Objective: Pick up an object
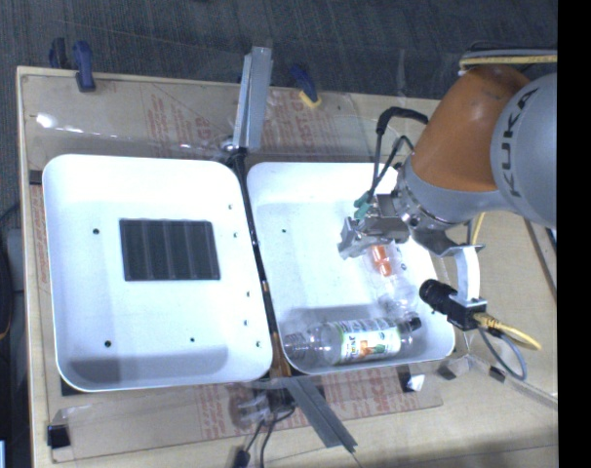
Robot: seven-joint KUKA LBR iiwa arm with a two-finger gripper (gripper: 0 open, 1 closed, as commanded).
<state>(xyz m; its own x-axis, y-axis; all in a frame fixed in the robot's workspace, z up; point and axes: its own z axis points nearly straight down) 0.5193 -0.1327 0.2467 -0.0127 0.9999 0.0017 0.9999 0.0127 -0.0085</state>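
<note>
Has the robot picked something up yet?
Not clearly. Done: the arm has reached over the right bin. In hand: its gripper sits just above a small bottle, grasp uncertain. Left: lifting one out; the big bottle lies at the near wall.

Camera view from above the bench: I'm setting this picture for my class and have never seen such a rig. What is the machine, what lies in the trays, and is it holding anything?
One camera looks down at a slant on a bench. The grey and orange machine reaching in from the right is a robot arm; its pincer hangs over the right bin. There, a clear bottle with an orange and green label lies on its side along the near wall, and a smaller clear bottle lies just under the pincer. The left bin holds a dark ribbed rectangle. Whether anything is gripped cannot be told.
</note>
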